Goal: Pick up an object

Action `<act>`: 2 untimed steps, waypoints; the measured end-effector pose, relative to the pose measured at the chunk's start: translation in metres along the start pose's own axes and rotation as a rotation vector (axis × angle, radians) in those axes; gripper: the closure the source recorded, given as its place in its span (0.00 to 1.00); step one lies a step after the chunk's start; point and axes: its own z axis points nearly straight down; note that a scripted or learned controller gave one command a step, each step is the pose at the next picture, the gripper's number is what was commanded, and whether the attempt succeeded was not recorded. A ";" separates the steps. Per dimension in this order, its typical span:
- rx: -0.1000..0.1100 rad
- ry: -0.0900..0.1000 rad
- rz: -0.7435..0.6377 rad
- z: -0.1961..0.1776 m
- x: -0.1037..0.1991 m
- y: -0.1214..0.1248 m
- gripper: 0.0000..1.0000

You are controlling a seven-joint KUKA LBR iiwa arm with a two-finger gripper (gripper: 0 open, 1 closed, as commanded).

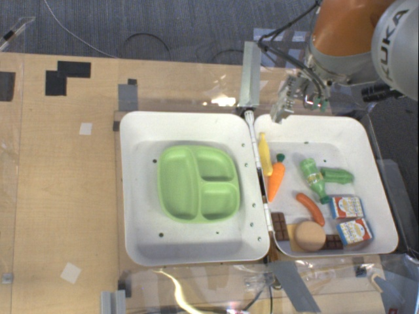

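Bread roll (309, 235) nearest us, in right bin (366, 136) with carrot (275, 179). Claw (283, 106) above far rim; grip state we cannot tell. Risk: descent hits rim.

green divided plate (198, 182) | in left bin (134, 175) | wooden bench (59, 195)

Two bins sit side by side on a bench. The left bin (131, 175) holds a divided tray (198, 183). In the right bin (366, 142), a banana (264, 153) and carrot (275, 179) lie along the left wall, a bottle (313, 176) centrally, a sausage (310, 208) below it, and two small cartons (350, 220) at the right.
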 end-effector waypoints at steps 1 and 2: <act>0.004 0.004 -0.269 0.055 0.008 -0.100 1.00; 0.001 0.000 -0.502 0.019 0.011 -0.083 1.00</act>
